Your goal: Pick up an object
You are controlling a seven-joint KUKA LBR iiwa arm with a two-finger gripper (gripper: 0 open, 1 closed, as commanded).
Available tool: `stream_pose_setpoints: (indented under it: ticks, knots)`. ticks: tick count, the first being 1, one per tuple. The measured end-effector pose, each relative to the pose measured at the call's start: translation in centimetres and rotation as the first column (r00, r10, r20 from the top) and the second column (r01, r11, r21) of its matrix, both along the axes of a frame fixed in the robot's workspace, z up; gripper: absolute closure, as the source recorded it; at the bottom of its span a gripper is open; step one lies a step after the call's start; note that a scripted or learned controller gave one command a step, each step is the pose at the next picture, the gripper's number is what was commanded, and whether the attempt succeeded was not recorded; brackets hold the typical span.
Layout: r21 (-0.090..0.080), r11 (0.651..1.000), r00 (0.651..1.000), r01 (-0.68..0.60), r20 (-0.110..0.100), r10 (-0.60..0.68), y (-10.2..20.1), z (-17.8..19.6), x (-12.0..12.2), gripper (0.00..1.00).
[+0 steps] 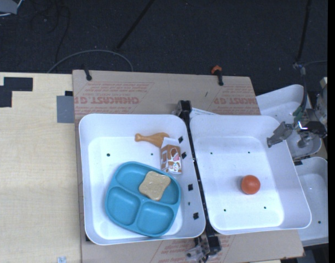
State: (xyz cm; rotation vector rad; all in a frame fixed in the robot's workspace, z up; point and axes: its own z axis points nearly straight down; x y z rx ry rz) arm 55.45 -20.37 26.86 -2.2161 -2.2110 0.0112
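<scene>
A red ball [250, 184] lay in the right bin [277, 215] while the gripper [299, 130] hung at that bin's far right rim, its grip impossible to tell, well apart from the ball

you've got 2 white bins: the left bin [91, 147] at lower centre, the right bin [288, 201] beside it, meeting at a black divider [190, 163]. both sit on a cardboard sheet [156, 92] with reversed red print. a pale wooden bench [30, 174] fills the left of the frame, dark carpet [184, 26] the top.
</scene>
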Motion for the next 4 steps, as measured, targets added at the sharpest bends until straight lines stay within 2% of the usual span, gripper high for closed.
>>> stream_pose_setpoints:
  ticks: [1, 2, 4]
  knots:
    - [-0.003, 1.000, 1.000, -0.002, 0.012, 0.002, 0.0, 0.6, 0.2, 0.00]
    - [-0.001, 1.000, 1.000, -0.003, 0.006, 0.003, 0.0, -5.7, 0.5, 0.00]
    - [-0.001, 1.000, 1.000, -0.001, 0.008, 0.001, 1.3, -14.6, 0.4, 0.00]
